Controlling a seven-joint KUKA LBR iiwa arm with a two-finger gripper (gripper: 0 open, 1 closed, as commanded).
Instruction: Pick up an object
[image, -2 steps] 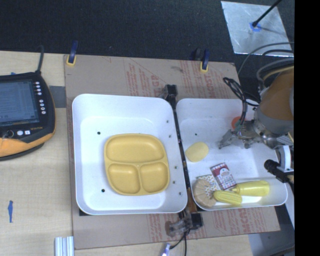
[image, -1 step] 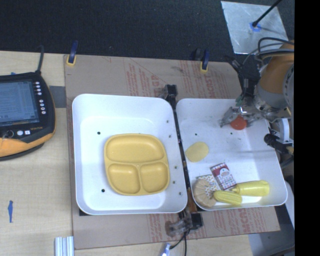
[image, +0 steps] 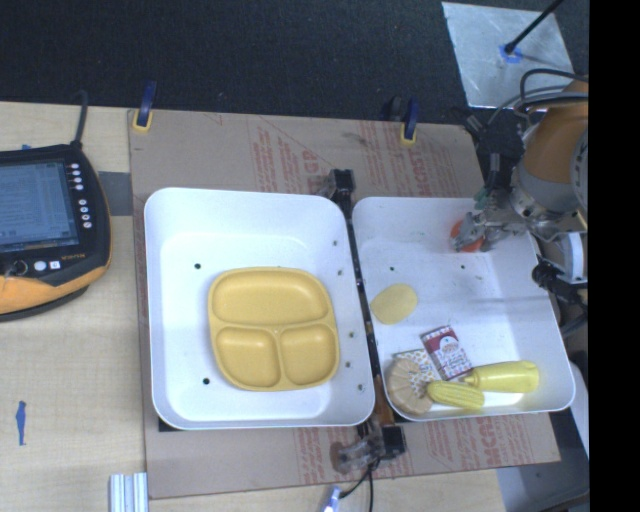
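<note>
Yellow corn cob (image: 456, 396) and yellow bottle (image: 505, 377) lie crosswise at right bin's (image: 520, 300) near edge — well apart from pincer (image: 472, 232), low over far end. Pincer's state: cannot tell.

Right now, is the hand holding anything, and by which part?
Cannot be told. The hand sits low at the right bin's back edge, with something small and orange-red at its tip, too blurred to identify or call held.
</note>
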